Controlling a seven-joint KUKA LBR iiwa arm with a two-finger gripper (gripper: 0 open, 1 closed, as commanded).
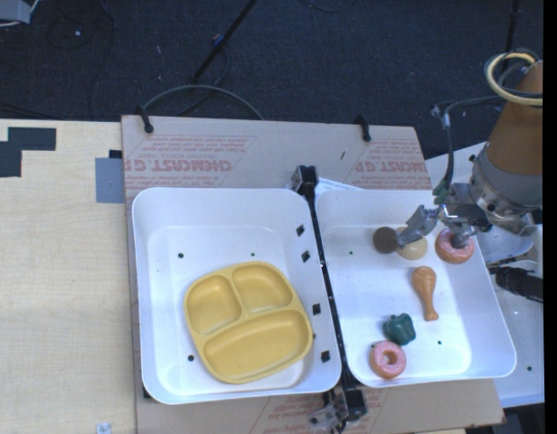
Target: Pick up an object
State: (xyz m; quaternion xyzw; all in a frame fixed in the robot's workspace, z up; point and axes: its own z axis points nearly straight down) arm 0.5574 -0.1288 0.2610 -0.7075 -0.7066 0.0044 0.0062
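My gripper hangs low over the back of the right bin, open, with bare bin floor between its fingers. The left finger lies over a cream round piece next to a dark brown ball. The right finger overlaps a pink doughnut. Nearer the front lie an orange drumstick, a green pepper and a second pink doughnut.
The left bin holds a yellow divided plate. A black divider runs between the two bins. The arm's orange band and cables stand at the right edge.
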